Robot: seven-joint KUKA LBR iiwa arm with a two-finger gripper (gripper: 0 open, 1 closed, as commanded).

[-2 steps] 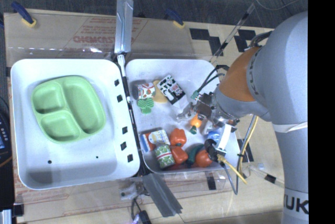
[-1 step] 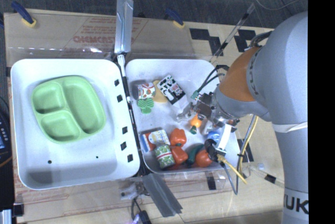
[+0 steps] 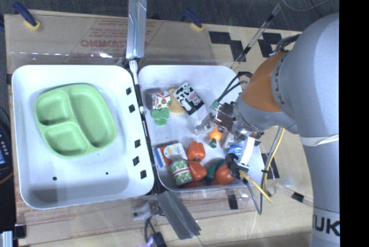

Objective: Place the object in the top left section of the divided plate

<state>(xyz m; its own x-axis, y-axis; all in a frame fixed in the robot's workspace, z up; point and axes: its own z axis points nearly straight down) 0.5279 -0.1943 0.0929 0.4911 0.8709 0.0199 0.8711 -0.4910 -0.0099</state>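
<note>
End effector, grip state unclear, among toys near right bin's edge

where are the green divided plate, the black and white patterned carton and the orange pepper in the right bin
green divided plate (image 3: pixel 74 119): camera view, on the ridge between its sections
black and white patterned carton (image 3: pixel 188 97): camera view, middle of its top face
orange pepper (image 3: pixel 196 151): camera view, middle of its body

Green plate sections bare; right bin crowded with toys.
</note>
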